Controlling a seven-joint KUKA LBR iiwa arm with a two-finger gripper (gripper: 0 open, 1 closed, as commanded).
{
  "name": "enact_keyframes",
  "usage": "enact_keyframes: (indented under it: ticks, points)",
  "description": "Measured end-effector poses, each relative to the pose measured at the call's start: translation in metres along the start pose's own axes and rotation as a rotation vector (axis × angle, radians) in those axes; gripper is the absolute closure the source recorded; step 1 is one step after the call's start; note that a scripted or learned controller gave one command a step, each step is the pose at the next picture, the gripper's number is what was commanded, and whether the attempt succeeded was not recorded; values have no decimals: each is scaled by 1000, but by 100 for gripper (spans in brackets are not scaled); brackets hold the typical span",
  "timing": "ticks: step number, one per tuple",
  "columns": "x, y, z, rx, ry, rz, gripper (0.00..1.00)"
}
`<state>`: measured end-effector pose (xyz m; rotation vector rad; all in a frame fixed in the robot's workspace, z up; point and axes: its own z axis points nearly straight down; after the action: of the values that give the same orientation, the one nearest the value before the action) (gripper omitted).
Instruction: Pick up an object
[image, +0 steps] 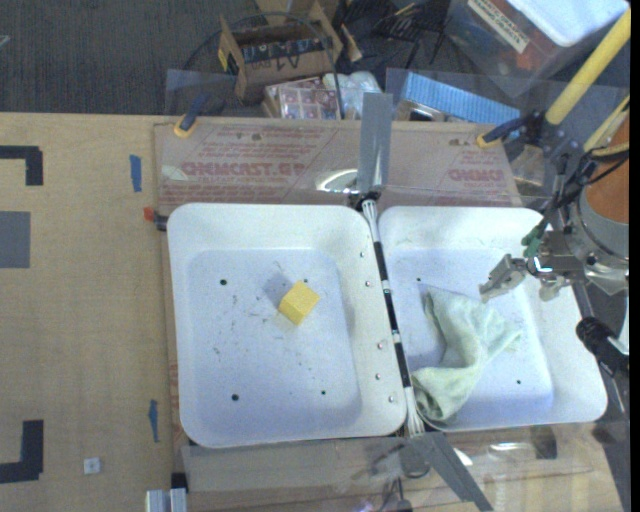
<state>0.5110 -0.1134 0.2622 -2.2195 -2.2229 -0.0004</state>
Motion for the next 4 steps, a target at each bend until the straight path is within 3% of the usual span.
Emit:
enact_keyframes:
  ticks: [1, 2, 3, 4]
  points:
    - [-11, -31, -110, -4, -3, -317, 0]
    - [-19, -31, -122, -5, -4, -490, 0]
    - [-40, -2, -135, -7, -6, -804, 0]
    - [-17, -30, -175, -7, -8, -1088, 0]
